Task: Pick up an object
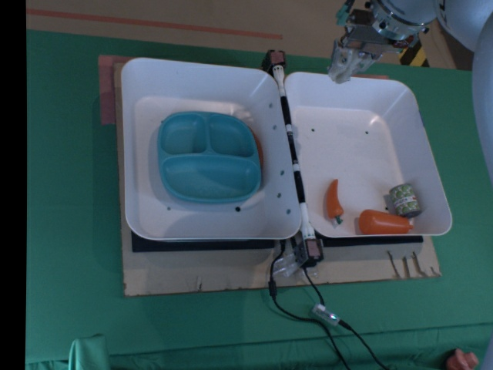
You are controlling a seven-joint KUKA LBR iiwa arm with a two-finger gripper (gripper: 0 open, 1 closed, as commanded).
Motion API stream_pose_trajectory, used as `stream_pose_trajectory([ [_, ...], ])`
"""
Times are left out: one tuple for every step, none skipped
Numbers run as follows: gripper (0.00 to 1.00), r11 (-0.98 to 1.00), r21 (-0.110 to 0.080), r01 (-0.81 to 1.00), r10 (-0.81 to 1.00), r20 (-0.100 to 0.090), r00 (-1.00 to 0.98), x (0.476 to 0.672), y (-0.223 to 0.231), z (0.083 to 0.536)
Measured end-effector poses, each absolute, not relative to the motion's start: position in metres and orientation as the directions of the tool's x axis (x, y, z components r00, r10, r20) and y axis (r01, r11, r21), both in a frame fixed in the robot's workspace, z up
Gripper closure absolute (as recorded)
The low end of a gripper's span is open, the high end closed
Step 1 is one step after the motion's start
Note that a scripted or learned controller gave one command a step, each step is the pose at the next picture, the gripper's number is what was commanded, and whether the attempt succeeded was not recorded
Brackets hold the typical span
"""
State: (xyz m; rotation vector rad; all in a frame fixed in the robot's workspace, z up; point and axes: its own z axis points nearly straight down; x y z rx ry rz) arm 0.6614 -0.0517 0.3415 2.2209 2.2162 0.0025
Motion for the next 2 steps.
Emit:
stream_pose_trajectory([
  [1.00, -0.003, 0.004, 1.000, 1.000, -0.003, 0.003, 0.697, -0.069, 0.350],
  [1.00, -0.002, 0.000, 1.000, 1.000, -0.001, 0.002, 0.677, -0.019, 0.350],
])
